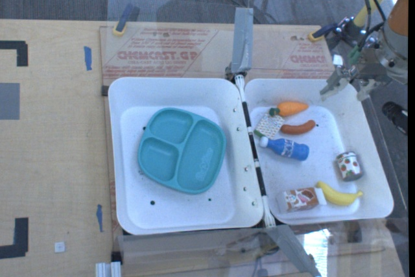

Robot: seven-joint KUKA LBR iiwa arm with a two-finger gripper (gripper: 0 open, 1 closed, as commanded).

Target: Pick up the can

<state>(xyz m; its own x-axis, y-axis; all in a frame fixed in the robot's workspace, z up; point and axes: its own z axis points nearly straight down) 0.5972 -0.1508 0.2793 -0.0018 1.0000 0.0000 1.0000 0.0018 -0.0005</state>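
Camera view: wooden bench on grey carpet; can in right bin; fingers parted, holding nothing.

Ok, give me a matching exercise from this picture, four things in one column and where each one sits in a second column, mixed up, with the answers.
Things:
1. can
2. banana
3. carrot
4. teal divided plate

Places:
A. left bin
B. far side of the right bin, above the sausage
C. right bin's near edge, beside the juice carton
D. right bin, near its right wall

Pairs: 1-D, 2-C, 3-B, 4-A
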